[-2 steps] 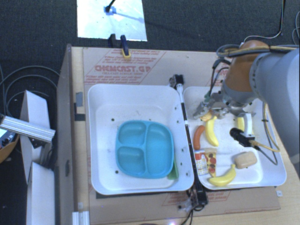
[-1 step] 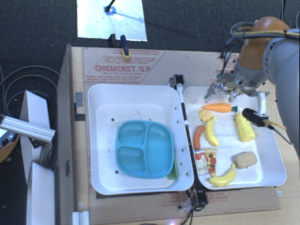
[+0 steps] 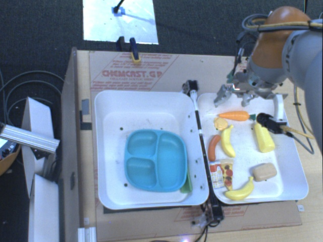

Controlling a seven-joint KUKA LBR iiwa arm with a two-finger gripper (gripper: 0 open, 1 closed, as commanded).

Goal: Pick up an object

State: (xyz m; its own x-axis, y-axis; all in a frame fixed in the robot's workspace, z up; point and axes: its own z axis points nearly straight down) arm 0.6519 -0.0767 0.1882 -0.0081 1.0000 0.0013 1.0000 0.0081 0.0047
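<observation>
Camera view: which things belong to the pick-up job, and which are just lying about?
Job: gripper, open by the carrot; banana and sausage in the right bin.
Lying about: blue plate, left bin, cardboard sheet, floor cables.

Grey arm; orange band above wrist; metallic silver jaws.
</observation>
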